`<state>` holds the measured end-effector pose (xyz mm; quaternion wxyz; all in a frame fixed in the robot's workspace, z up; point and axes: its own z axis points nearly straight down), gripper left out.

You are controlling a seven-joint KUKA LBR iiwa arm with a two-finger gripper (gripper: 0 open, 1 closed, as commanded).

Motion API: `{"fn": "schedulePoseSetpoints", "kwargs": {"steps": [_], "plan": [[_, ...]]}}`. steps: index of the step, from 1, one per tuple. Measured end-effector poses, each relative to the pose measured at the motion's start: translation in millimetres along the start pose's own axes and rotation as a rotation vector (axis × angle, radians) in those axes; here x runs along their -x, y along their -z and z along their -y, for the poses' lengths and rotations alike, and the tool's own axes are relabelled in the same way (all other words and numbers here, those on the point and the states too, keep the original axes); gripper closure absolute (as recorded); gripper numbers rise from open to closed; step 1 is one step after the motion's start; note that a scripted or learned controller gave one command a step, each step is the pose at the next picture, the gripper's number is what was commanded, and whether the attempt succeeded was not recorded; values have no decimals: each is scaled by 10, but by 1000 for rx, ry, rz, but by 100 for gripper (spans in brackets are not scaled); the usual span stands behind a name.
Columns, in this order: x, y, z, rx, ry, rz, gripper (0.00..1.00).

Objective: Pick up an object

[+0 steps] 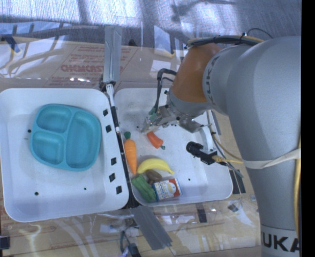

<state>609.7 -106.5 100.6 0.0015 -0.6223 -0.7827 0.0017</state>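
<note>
Roughly, taking the divider point(113, 138) between the two bins as landmark:
Left bin point(13, 191): left of the divider, bearing a blue three-part plate point(66, 136).
Long carrot point(130, 154): just right of the divider, lying along it.
Right bin point(214, 189): right of the divider.
Near-corner cluster: banana point(155, 166), green vegetable point(142, 187) and a small packet point(167, 189), close to the divider's near end.
Small orange piece point(155, 140): right of the long carrot, apart from it.
Gripper point(156, 119): low over the bin floor, just above the small orange piece; fingers' spread cannot be told, nothing visibly held.
Arm point(254, 100): far right of the divider.
</note>
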Motion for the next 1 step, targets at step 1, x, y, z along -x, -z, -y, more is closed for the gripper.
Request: {"fn": "schedulePoseSetpoints", "kwargs": {"steps": [1], "plan": [[-432,910,404,3,-211,0,100]]}}
